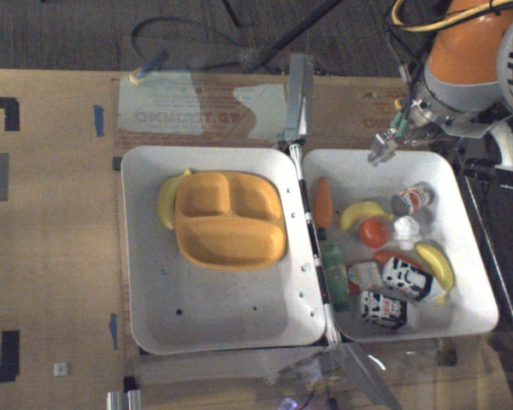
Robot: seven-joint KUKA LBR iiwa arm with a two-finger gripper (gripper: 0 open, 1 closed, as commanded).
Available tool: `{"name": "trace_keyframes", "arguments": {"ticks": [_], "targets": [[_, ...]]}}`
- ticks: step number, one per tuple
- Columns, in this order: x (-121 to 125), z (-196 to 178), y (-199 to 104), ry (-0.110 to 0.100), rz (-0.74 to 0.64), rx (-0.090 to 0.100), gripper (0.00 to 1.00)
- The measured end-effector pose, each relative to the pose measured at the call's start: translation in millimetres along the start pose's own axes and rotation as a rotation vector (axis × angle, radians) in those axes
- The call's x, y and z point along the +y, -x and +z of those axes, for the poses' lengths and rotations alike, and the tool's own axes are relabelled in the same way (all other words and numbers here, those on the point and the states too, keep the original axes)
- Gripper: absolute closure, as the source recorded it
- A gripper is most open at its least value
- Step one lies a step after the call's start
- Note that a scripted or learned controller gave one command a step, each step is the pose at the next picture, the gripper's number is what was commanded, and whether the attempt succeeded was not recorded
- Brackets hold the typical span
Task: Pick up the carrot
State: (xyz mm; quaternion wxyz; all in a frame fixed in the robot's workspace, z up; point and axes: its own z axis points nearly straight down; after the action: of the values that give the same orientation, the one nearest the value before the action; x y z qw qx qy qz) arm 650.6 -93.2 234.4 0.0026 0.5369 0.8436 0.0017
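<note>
Overhead, the tool (385,148) hung at the far rim of the right bin (474,263) — too small and blurred to tell how far it stood open, and nothing showed in its grip. The carrot (323,202) lay well apart from it, against that bin's left wall, just beside a banana (362,213) and a tomato (374,231). In the left bin (150,306) an orange tray (230,219) rested — partly over another banana (166,200).

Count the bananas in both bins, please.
3. One banana lies in the left bin, partly under the orange divided plate. Two lie in the right bin: one beside the tomato, one near the right wall. More may be hidden.
</note>
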Motion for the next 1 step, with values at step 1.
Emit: {"name": "trace_keyframes", "arguments": {"ticks": [1], "targets": [[30.4, -3.8, -23.2, 0.002, -0.59, -0.002, 1.0]]}}
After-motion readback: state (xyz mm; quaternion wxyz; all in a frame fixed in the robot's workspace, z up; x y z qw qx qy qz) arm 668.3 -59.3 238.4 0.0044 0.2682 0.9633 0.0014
